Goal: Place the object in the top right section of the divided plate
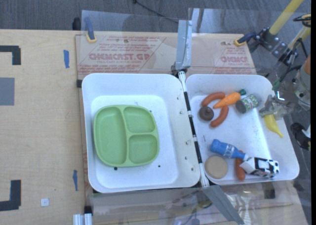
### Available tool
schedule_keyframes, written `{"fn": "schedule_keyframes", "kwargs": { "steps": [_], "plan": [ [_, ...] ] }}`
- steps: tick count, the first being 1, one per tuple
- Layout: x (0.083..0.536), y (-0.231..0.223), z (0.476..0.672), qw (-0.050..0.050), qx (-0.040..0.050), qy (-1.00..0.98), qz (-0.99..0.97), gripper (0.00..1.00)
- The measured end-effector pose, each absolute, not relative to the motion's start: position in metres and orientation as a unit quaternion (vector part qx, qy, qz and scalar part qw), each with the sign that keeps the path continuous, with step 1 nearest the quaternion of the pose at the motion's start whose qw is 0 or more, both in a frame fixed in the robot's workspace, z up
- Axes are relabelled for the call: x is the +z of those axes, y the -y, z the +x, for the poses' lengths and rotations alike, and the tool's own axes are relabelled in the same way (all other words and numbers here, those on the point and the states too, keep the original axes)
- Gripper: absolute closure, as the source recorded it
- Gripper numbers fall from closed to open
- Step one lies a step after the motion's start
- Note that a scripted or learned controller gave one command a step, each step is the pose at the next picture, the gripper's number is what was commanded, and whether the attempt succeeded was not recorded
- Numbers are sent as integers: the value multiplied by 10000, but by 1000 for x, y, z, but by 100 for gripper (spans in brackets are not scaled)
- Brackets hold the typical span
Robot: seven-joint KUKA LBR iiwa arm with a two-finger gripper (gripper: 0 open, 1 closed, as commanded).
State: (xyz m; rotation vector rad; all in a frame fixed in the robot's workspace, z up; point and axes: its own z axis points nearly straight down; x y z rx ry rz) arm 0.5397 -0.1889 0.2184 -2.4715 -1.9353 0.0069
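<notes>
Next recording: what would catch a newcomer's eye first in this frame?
The green divided plate lies alone in the left bin, with nothing in its sections. The right bin holds a scatter of toy items: an orange carrot and sausages near the top, a blue bottle and a tan disc near the bottom.

left bin [94, 120]: divided plate [126, 135] lay inside, toward its left | right bin [291, 165]: carrot [227, 100] lay across a sausage [213, 98] at the back, bottle [226, 149] nearer the front, round disc [216, 167] just before it, toy cow [264, 167] at front right | banana [273, 124] on right rim
</notes>
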Motion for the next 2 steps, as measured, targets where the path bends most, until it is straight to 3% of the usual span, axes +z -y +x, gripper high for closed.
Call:
{"fn": "schedule_keyframes", "kwargs": {
  "steps": [1, 2],
  "plan": [
    [236, 131, 559, -1, 10, 6435, -7655, 100],
    [259, 119, 572, -2, 13, 6180, -7862, 100]
  ]
}}
